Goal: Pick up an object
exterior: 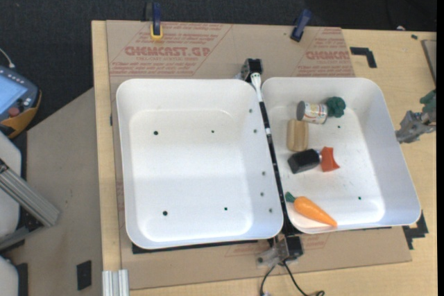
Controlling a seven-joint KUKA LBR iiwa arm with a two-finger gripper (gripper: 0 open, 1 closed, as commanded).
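Jaws: state cannot be read; the gripper (415, 123) appears only as a small grey-green metal piece at the right edge of the camera view, too small and blurred to judge, and nothing is seen held in it. It sits just outside the right rim of the right bin (388, 114), level with the upper half of that bin. All candidate objects lie in the right bin, to the left of the gripper and apart from it. Nearest to it is a small silver can (313, 111) lying on its side, with a dark green rounded object (336, 105) touching its right end. Just below the can, a tan wooden block (297, 135) stands near the bin's left wall. Below the block, a black blocky object (304, 161) lies beside a small red-orange piece (328, 159), the two touching or nearly so. Farthest from the gripper, a toy carrot (314, 211) with a green stem end rests at the bin's lower left corner, its tip pointing lower right along the front rim. The left bin (132, 149) sits alongside, the two bins meeting at a dark centre strip. Both rest on a brown cardboard sheet (208, 45) held by two blue clamps (155, 16) at its far edge.
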